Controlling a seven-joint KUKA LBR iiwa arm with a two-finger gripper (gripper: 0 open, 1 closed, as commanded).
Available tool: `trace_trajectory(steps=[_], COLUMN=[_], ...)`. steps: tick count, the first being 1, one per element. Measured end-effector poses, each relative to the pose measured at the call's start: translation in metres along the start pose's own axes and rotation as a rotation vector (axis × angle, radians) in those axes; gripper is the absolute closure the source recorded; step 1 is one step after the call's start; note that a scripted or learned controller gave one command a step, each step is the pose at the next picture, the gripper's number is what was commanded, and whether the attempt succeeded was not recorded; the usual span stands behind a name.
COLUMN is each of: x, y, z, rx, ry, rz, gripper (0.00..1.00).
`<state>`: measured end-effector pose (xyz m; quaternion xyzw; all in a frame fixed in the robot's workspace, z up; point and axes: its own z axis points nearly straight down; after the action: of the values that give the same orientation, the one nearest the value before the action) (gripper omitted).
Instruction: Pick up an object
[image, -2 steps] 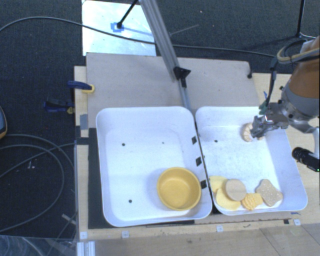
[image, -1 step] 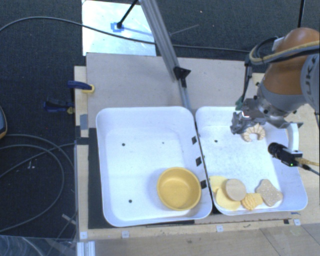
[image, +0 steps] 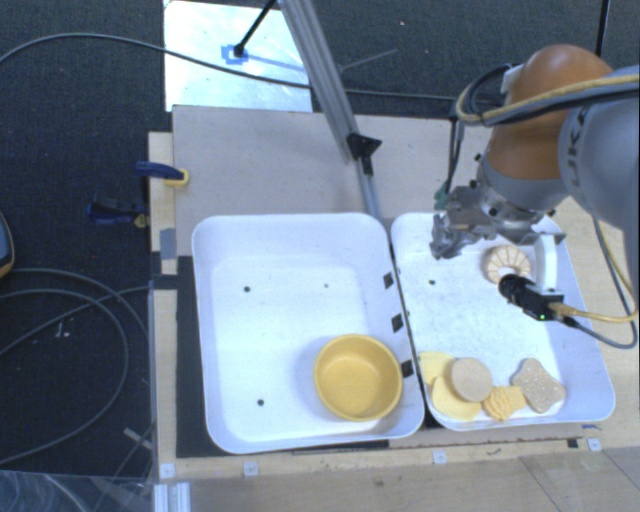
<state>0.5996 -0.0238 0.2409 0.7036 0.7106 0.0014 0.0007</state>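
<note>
Roughly placed: right bin (image: 470, 300), arm (image: 545, 120) above its far end. Yellow bowl (image: 357, 375) in left bin (image: 260, 290), well off from the fingers (image: 447, 243). Scalloped cookie (image: 506, 264) just beside the fingers; other biscuits (image: 470, 385) nearer the front rim. Finger state: cannot tell. Best shift sideways over the cookie, centre, then descend.

right bin (image: 440, 320) middle open, cookies (image: 485, 385) crowd front
</note>
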Motion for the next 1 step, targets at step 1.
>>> trace_trajectory(steps=[1], x=[0.0541], y=[0.0225], z=[-0.0078], rx=[-0.001], ry=[0.002], rz=[-0.001], gripper=[1.00])
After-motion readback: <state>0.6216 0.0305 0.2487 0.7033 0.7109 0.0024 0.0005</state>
